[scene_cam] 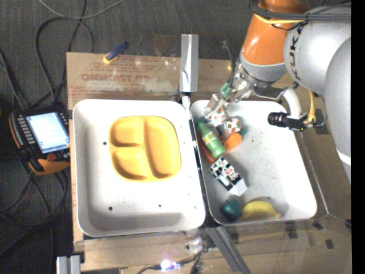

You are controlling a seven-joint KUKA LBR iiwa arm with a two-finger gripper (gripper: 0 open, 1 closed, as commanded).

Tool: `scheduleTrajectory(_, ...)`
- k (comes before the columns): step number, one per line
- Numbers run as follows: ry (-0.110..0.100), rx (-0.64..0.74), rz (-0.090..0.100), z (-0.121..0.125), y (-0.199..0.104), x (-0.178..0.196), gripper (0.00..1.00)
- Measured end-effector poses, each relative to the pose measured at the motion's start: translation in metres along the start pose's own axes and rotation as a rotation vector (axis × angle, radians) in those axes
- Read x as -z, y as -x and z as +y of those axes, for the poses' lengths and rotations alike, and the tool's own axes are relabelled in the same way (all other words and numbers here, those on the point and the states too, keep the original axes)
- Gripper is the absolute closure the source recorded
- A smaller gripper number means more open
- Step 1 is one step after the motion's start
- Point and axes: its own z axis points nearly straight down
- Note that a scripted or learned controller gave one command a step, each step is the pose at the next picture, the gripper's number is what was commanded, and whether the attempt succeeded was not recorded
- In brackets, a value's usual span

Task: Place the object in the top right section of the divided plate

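sitting on a brown bench (pixel 114 73) over dark carpet (pixel 34 16), two bins (pixel 91 210); gripper (pixel 219 104) state unclear.

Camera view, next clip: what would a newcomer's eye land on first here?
Probably the yellow divided plate, alone in the left white bin. Next, the grey arm with its orange band reaching in from the right, its pincer low over a cluster of toys at the upper left of the right bin. A banana and a dark green fruit lie near that bin's front edge.
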Motion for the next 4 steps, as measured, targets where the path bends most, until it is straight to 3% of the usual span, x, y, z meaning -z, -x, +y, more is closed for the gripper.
scheduleTrajectory(1, 0.000, 0.113, -0.001, -0.012, -0.061, 0.054, 1.00)
scheduleTrajectory(2, 0.001, 0.172, -0.001, 0.023, -0.046, 0.140, 1.00)
scheduleTrajectory(3, -0.001, 0.502, 0.001, -0.023, -0.132, -0.014, 1.00)
scheduleTrajectory(4, 0.001, 0.591, -0.001, 0.045, -0.182, 0.040, 1.00)
